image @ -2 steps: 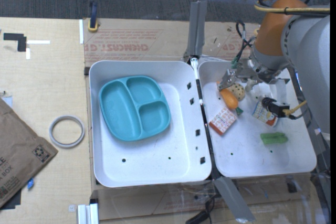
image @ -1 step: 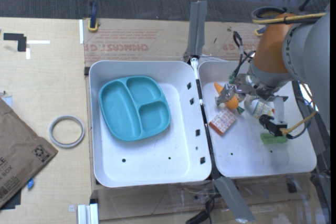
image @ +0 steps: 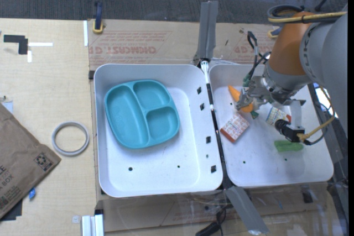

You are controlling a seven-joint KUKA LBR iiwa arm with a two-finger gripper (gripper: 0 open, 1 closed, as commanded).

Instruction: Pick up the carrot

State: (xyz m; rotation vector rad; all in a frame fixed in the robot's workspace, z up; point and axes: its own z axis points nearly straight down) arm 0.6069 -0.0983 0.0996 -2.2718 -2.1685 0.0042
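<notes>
Camera view: the gripper (image: 250, 101) is lowered into the right bin (image: 265, 174), directly at the carrot (image: 239, 94). The fingers' state cannot be told. A red box (image: 234, 129) lies just beside; a blue plate (image: 142, 113) sits in the left bin (image: 149, 177).

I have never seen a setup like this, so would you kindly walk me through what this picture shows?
This is one camera fixed above a bench, looking down at a slant. The grey machine with an orange band entering from the right is a robot arm; its pincer hangs low over the right white bin. Its job is picking up the carrot, the orange piece right by the pincer; whether it is gripped cannot be told. That bin also holds a small red-and-white packet, a green item and a white bottle. The left bin holds a blue divided plate. A tape ring lies on the bench.
</notes>
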